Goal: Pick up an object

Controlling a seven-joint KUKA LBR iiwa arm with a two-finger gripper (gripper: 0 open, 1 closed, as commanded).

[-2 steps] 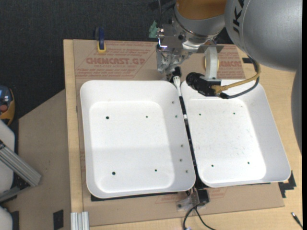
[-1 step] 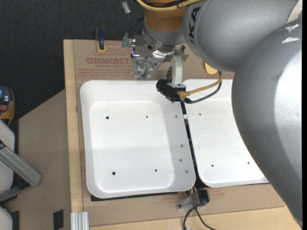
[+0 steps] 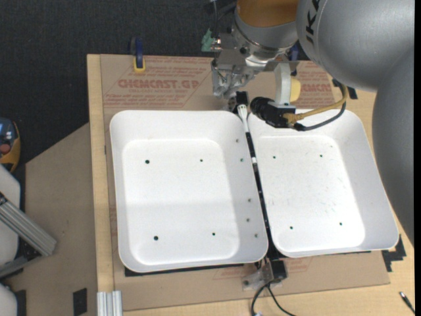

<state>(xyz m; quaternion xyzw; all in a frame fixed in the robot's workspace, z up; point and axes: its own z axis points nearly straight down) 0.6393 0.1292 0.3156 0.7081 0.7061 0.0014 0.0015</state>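
- I see the gripper [image 3: 231, 92] hanging over the far edge of the brown board [image 3: 100, 176], just beyond the far rims of the two bins. It lines up with the seam where the bins meet. From this angle I cannot tell whether the claw is open or closed.
- The arm [image 3: 355, 31] covers the board's far right corner and overhangs the far right rim of the right bin [image 3: 368, 170], so room there is tight. The near edge and the board's left side lie open.
- A small black-and-white piece [image 3: 241, 106] sits at the far end of the seam, on the meeting rims, just under the gripper. I cannot tell whether the two touch.
- The left bin [image 3: 116, 176] lies flat on the board, and its floor shows four small dark dots.
- The right bin lies rim to rim against it, turned slightly. Its floor carries dark dots and faint specks.
- A blue-and-yellow clamp [image 3: 138, 54] grips the board's far edge, towards its left corner.
- A plug with a cable [image 3: 270, 272] sits at the board's near edge, just below the seam's near end.
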